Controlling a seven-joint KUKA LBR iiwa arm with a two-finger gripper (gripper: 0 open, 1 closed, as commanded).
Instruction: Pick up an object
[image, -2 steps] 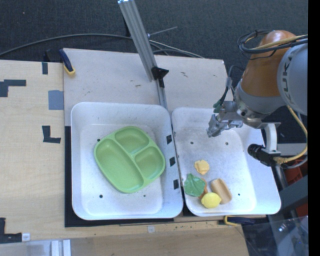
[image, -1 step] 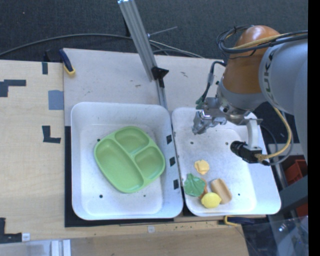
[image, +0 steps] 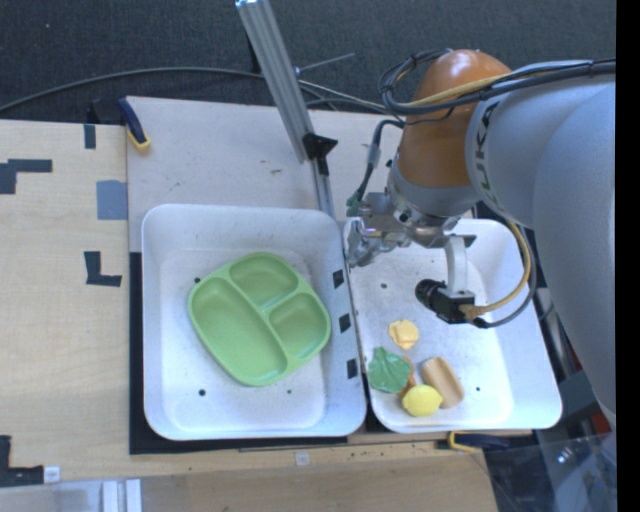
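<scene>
In the right bin (image: 520, 395) lie several small items near its front: a pale yellow piece (image: 404, 333), a green leafy piece (image: 388, 372), a yellow lemon-like piece (image: 421, 401) and a tan bun-like piece (image: 442, 380). My gripper (image: 366, 243) hangs over the right bin's back left corner, close to the wall between the bins, well behind those items. Nothing shows between its fingers.
The left bin (image: 165, 400) holds a green divided plate (image: 260, 316). A slanted metal pole (image: 283, 80) stands behind the bins. Cables loop off the wrist, and a black fitting (image: 440, 298) hangs over the right bin's middle. The grey arm covers the right side.
</scene>
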